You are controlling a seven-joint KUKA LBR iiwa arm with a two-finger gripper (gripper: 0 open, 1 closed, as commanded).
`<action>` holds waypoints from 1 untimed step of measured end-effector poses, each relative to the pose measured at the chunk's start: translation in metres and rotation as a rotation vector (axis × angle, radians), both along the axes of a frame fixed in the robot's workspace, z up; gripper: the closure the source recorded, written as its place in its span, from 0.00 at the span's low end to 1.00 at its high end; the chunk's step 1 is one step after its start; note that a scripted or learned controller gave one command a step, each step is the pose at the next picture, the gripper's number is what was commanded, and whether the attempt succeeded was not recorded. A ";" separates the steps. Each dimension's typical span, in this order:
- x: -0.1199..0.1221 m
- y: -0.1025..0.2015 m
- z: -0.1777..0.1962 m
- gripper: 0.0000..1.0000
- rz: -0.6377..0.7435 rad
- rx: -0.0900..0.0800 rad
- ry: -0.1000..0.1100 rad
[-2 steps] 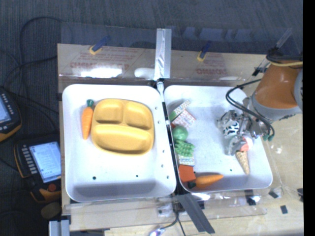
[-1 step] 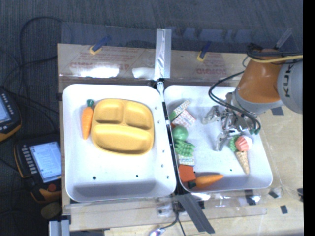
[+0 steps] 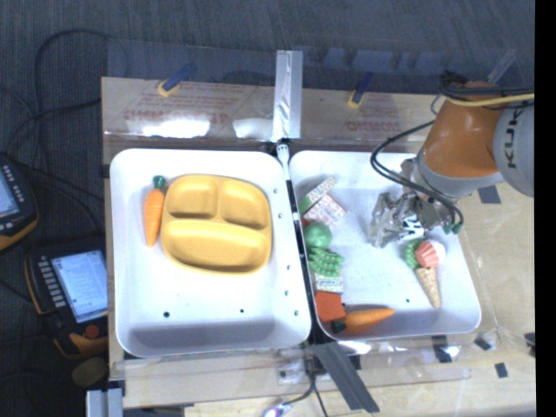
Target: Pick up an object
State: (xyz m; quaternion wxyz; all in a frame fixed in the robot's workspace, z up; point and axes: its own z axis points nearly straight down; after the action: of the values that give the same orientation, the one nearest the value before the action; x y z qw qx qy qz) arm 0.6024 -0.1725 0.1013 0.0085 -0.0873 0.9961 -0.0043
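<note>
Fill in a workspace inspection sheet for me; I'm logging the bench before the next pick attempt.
Surface: bench bearing two white bins, left bin and right bin.
Job's things: left bin holds a yellow divided tray and a carrot; right bin holds a second carrot, green peas, an ice-cream cone and small packets.
Clutter: nothing seen.
Grippers: gripper low over the right bin; finger state unclear.
Cables: black cable looping by the wrist.
Surroundings: handheld pendant left of the bench.
</note>
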 end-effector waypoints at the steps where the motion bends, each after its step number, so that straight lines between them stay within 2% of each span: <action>1: -0.049 -0.049 -0.009 1.00 0.347 0.000 0.002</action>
State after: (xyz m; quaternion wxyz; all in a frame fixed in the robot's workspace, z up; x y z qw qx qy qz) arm 0.5535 -0.2212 0.0923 0.0081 -0.2578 0.9662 -0.0026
